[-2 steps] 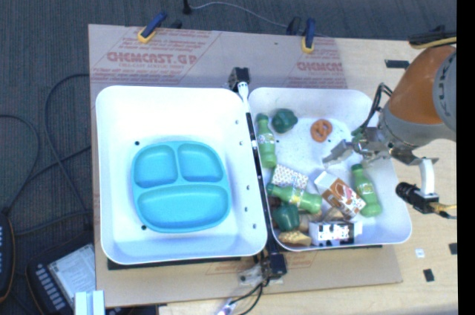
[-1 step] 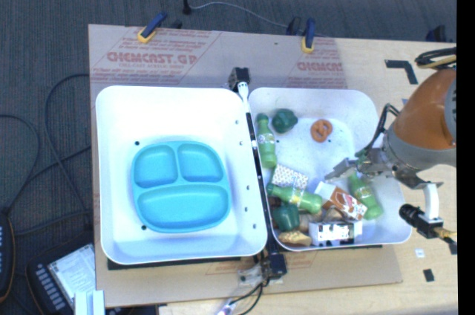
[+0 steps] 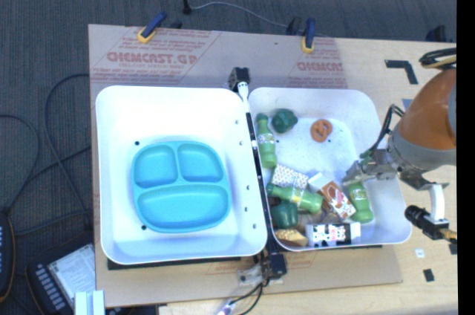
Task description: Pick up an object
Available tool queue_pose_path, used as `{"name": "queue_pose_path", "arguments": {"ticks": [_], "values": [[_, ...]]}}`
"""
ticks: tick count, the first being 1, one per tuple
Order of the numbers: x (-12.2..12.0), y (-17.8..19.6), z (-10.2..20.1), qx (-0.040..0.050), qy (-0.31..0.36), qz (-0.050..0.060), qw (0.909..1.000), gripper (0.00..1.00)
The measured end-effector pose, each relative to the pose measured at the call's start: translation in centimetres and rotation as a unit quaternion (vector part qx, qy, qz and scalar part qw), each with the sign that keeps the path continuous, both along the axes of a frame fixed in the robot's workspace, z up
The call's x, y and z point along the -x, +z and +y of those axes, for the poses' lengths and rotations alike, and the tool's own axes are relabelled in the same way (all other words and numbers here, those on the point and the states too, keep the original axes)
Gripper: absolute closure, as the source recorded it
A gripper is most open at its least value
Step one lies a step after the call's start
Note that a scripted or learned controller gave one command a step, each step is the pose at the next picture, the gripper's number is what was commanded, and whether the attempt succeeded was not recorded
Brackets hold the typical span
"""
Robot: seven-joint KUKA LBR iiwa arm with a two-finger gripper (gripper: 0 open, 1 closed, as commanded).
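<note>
The arm's metal hand (image 3: 361, 171) hangs low over the right shallow white bin (image 3: 349, 99), just beside a small green bottle (image 3: 358, 203) in the toy clutter, seemingly poised to pick, though I cannot tell its grip state.

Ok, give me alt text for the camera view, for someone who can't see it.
A grey and orange robot arm reaches from the right into the right white bin, its gripper low over a pile of small toys and packets along the near side. The left white bin holds a blue divided plate.
</note>
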State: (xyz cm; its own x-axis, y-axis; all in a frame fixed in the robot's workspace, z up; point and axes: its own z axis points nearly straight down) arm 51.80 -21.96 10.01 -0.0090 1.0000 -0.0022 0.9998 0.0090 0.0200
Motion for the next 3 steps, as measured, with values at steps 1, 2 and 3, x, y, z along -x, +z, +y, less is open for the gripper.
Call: {"name": "queue_pose_path", "arguments": {"ticks": [1, 2, 3], "values": [[0.0, 0.9, 0.0, 0.0003, 0.0, 0.0, 1.0, 1.0], [0.3, 5.6, 6.5, -0.001, -0.003, 0.01, 0.9999, 1.0], [-10.1, 9.6, 11.9, -0.0008, -0.003, 0.009, 1.0, 1.0]]}}
